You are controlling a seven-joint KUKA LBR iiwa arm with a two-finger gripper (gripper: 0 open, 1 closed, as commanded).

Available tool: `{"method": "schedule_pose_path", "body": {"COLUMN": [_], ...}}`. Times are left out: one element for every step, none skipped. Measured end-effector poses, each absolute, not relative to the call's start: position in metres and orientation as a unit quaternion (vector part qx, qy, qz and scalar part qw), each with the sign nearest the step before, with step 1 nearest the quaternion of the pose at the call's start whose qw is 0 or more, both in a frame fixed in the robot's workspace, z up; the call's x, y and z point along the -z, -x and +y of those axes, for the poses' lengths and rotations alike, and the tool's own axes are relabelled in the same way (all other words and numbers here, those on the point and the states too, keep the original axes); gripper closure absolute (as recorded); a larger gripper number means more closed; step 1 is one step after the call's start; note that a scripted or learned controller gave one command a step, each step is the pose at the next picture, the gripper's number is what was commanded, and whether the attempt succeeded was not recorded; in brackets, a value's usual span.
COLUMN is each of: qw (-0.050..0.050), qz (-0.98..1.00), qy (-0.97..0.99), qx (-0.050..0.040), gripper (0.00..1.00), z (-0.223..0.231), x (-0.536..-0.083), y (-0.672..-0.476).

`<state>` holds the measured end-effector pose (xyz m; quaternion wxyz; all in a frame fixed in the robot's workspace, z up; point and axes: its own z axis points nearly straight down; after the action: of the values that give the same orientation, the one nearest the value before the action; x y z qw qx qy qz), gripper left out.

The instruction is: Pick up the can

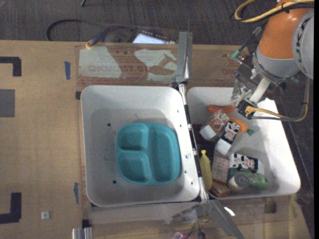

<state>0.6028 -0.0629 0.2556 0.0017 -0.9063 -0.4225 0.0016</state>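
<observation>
The can, green with a silvery end, lies on its side near the front edge of the right bin. It rests among cartons at the front of that bin. My gripper hangs over the back of the right bin, well behind the can and apart from it. Nothing shows in its grasp. The grey arm with its orange band comes in from the upper right.
The left bin holds a teal divided tray. The right bin also holds a brown bottle with a white cap, a black-and-white carton, a cow-pattern carton, a pinkish box and a yellow bottle by the divider.
</observation>
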Motion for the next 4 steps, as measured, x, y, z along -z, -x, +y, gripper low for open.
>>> {"method": "schedule_pose_path", "body": {"qw": [0.001,0.0,0.0,0.0], "qz": [-0.294,-0.215,-0.1,-0.099], "qy": [0.956,0.977,0.995,0.995], "qx": [-0.0019,-0.0001,0.0008,0.0013], "gripper": [1.0,1.0,1.0,1.0], "z": [-0.087,-0.091,-0.103,-0.062], "x": [-0.213,-0.33,-0.388,-0.435], "y": [-0.611,-0.603,-0.578,-0.591]}}
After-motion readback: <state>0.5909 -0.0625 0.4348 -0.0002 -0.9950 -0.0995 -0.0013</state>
